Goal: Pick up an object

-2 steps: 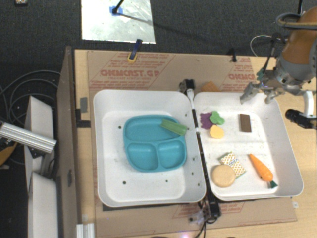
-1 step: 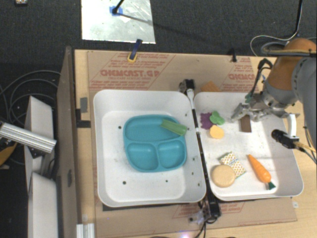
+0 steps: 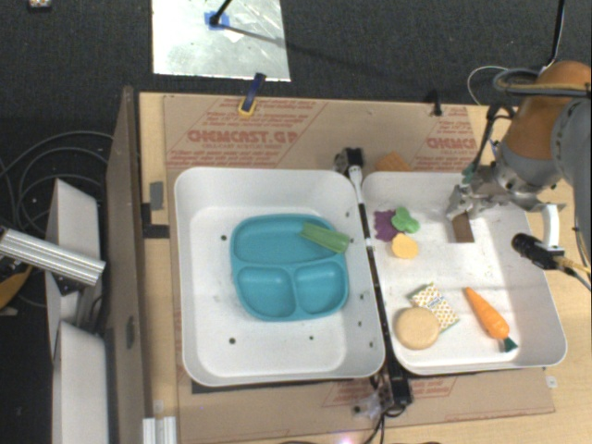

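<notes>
Right white bin [image 3: 532, 289], pincer [image 3: 462, 203] over its far side, grip state unreadable, fingers blurred.

bins [image 3: 277, 188]: white
tray [image 3: 289, 266]: teal blue, plain
strip on tray [image 3: 325, 238]: green
carrot [image 3: 487, 314]: orange, green tip
round piece [image 3: 416, 327]: tan
packet [image 3: 435, 305]: white and yellow checked
small toys: purple [image 3: 383, 223], green [image 3: 404, 218], yellow [image 3: 404, 246]
arm [image 3: 546, 109]: grey, orange band

Metal sheet [image 3: 220, 26], black cables [image 3: 42, 169], possibly rail [image 3: 51, 255].
</notes>
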Controlling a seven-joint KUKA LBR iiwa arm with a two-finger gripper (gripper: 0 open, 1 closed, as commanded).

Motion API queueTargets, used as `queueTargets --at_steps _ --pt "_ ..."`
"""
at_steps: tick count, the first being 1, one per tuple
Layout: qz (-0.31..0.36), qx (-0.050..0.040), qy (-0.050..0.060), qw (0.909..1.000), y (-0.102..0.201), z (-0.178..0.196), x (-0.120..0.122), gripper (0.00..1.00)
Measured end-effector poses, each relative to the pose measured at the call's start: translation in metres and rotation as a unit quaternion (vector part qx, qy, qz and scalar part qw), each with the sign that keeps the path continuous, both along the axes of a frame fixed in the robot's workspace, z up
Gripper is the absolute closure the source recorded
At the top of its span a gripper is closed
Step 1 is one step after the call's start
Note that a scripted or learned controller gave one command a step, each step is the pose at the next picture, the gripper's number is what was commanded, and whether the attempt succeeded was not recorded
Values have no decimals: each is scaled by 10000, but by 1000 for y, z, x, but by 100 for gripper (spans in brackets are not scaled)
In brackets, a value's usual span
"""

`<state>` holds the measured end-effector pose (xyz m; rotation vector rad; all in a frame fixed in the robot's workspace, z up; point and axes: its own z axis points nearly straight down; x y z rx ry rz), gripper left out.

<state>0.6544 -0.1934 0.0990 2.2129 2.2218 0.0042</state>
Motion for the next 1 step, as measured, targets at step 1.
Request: queueTargets --at_steps 1 --pt "28 11 4 10000 81 61 -10 100"
